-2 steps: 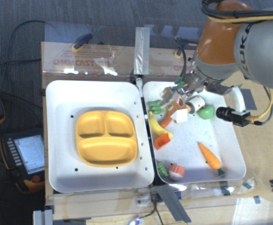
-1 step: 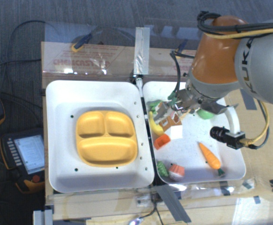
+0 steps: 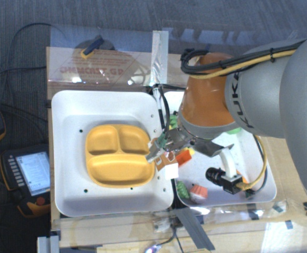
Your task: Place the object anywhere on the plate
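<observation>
Nearest, a green and a reddish item (image 3: 193, 191) lay in the right bin (image 3: 259, 194), likely waiting as other pick choices. Beyond them the claw (image 3: 161, 151) hung over the seam between the bins, at the plate's (image 3: 117, 154) right edge. An orange object (image 3: 182, 156) sat just beside it, seemingly carried toward the plate, yet whether it was pinched or the claw spread, I could not tell. The plate rested in the left bin (image 3: 69, 109), ready as the target.
</observation>
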Motion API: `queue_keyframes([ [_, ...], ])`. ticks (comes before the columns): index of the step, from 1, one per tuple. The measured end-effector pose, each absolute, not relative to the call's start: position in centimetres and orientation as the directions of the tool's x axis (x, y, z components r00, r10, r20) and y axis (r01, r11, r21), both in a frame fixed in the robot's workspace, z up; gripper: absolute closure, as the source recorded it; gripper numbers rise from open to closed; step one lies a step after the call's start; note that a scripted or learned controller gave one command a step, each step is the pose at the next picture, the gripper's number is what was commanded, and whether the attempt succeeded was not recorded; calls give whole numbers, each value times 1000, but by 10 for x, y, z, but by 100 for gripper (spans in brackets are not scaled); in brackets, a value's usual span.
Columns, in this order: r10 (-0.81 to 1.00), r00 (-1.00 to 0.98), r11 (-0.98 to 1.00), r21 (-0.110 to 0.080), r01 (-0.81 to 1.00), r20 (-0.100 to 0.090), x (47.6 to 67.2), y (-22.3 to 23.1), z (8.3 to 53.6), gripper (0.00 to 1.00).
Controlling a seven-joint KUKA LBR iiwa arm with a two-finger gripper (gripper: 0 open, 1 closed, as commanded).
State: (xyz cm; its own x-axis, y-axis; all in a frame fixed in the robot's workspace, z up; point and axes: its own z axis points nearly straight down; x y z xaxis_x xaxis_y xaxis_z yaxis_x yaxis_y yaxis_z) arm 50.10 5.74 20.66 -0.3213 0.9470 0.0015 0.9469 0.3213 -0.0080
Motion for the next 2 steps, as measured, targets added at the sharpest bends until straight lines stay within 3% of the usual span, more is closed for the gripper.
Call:
queue_keyframes([
  [1, 947, -320, 320, -7, 947, 1, 501, 57, 207, 0],
  [2, 947, -320, 320, -12, 947, 3, 501, 57, 215, 100],
])
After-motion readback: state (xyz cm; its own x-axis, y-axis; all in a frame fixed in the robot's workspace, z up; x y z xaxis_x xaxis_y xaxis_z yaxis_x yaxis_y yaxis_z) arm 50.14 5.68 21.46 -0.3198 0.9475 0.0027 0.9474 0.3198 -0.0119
